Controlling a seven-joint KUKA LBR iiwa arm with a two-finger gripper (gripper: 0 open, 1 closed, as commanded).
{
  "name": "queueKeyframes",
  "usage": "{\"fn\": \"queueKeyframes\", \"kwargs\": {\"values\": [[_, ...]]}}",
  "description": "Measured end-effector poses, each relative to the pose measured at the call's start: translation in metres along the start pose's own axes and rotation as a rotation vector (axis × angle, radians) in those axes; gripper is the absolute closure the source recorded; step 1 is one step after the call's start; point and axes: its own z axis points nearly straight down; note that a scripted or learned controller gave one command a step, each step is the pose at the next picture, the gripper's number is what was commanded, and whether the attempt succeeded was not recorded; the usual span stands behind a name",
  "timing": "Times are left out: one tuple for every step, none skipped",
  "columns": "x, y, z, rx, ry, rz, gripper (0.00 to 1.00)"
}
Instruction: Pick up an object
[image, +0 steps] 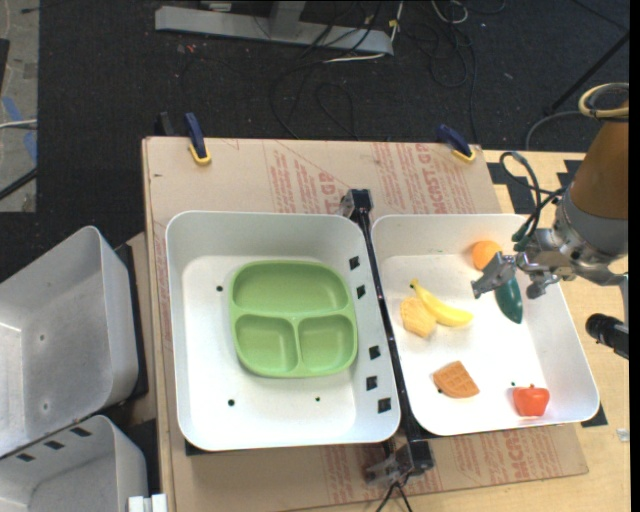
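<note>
Toy food lies scattered across the right bin (575, 330) on a cardboard-topped bench (270, 170), with the arm (605, 190) reaching in from the right over that bin's far right part. A yellow banana (443, 308) rests near the bin's middle, touching a yellow chunk (417, 319) just to its left. An orange ball (486, 253) sits toward the far wall, close beside the gripper (510, 282). An orange waffle-like piece (456, 380) lies nearer the front, and a red pepper-like piece (531, 400) sits in the front right corner, well apart from the gripper. A dark teal object (511, 300) shows right under the gripper, slanting down toward the bin floor; whether it is held between the fingers or merely lying beneath them cannot be told from this angle, nor can it be told whether the fingers are open or closed. The left bin (190, 300) holds a green divided tray (294, 318) with three compartments, lying flat near its middle. Two more white bins (60, 330) stand off the bench at the left edge. Blue and yellow clamps (197, 140) grip the far edge of the cardboard, and cables (330, 90) trail across the dark floor beyond.
</note>
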Motion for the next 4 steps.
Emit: {"fn": "queueKeyframes", "kwargs": {"values": [[0.001, 0.002, -0.008, -0.013, -0.002, -0.003, 0.0], [-0.005, -0.004, 0.051, -0.009, -0.002, 0.001, 0.0], [-0.011, 0.001, 0.098, -0.011, -0.002, 0.001, 0.0], [-0.011, 0.002, 0.14, -0.013, -0.002, 0.001, 0.0]]}}
